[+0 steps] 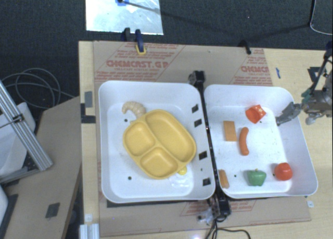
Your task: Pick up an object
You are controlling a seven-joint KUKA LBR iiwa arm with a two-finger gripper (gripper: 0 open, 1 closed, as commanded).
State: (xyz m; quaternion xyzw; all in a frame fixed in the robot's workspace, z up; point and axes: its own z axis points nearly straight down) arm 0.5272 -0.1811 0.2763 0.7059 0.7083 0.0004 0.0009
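The jaws [289,113] reach in from the right edge, above the right rim of the right bin [298,144]. Whether they are apart or together cannot be told. Nothing shows between them.

Right bin contents:
- Orange pepper [255,113], upper middle, nearest the jaws but apart from them.
- Orange block [229,130], long axis running near to far.
- Sausage [243,141], just right of the block, long axis near to far, slightly curved.
- Green pepper [255,177], near edge.
- Tomato [283,171], right of the green pepper.
- Small orange piece [223,178], near left corner, long axis near to far.

Left bin [112,139] contents:
- Yellow tray [159,142] with three compartments, turned at a slant.
- Pale curved piece [135,109], touching the tray's far left edge.

Both bins rest on brown cardboard [171,61] on the bench [86,66]. Dark carpet [41,19] surrounds the bench. A shiny sheet [124,3] lies on the carpet beyond it. Cables [31,84] lie at left.
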